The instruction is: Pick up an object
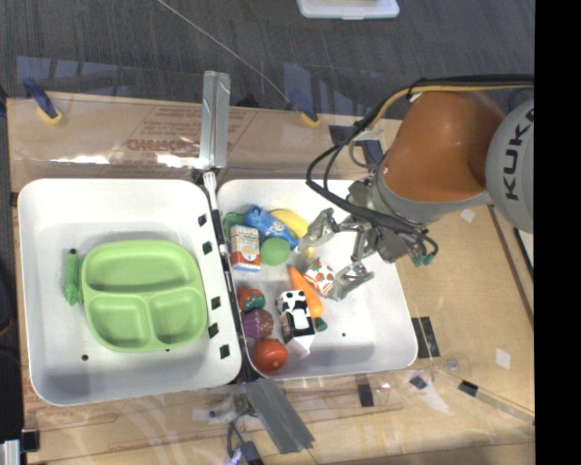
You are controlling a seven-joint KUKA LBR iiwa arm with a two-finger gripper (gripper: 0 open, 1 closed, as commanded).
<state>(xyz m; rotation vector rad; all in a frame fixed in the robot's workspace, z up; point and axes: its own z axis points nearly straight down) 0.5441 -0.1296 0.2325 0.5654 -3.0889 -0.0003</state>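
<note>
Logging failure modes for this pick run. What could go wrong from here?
1. The open two-finger gripper hangs over tightly packed toys in the right white bin; closing could catch the orange carrot together with the small red-and-white carton beside it, or slip off both.
2. The black-and-white cow figure lies against the carrot, so a descent may knock it aside.

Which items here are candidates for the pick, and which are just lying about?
Part of the job:
gripper, above the right bin
carrot
cow toy
tomato
banana
green ball
small carton

Lying about:
green divided tray in the left bin
white object on the floor
</note>
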